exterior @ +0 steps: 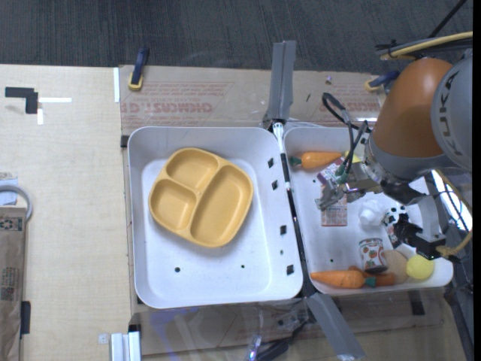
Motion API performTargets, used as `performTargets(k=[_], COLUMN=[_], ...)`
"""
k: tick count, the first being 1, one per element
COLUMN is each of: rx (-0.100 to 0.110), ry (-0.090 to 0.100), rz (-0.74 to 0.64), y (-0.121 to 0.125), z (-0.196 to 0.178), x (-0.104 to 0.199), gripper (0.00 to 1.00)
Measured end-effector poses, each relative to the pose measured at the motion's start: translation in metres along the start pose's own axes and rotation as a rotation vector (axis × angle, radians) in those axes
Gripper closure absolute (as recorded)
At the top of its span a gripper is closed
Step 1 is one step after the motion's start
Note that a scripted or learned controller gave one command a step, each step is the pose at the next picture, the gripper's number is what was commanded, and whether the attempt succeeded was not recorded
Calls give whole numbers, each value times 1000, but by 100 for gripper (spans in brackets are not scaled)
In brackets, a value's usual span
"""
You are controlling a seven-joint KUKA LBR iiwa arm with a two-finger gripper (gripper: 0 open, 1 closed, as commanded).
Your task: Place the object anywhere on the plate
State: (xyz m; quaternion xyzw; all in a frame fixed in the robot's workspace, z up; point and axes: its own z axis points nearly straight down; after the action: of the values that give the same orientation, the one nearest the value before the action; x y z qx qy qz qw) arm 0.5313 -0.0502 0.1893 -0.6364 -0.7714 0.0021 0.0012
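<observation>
A yellow plate [201, 195] with three compartments lies in the left bin [150, 277]. My gripper [331, 192] hangs low over the middle of the right bin [301, 224], just below an orange carrot [319, 159] and right above a small printed packet [334, 215]. The arm's orange wrist band [409, 111] covers the bin's back right part. Other objects lie in the right bin: a second carrot [340, 278] at the front, a small can [370, 253], a white crumpled item [371, 214] and a yellow ball [420, 268].
A grey divider post [282, 81] stands behind the seam between the bins, and another grey piece [331, 326] lies at the front. A blue and yellow clamp [137, 69] sits at the back left on the wooden bench. Cables [421, 47] run behind the arm.
</observation>
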Motion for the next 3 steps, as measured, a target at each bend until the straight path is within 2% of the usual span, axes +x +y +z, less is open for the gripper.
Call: performTargets(k=[1,2,3], rx=[1,-1,-2], ry=[0,-2,-2], rz=[-44,-270,-452], y=[58,96,101], z=[0,0,-17], x=[70,122,200], gripper=[100,100,100])
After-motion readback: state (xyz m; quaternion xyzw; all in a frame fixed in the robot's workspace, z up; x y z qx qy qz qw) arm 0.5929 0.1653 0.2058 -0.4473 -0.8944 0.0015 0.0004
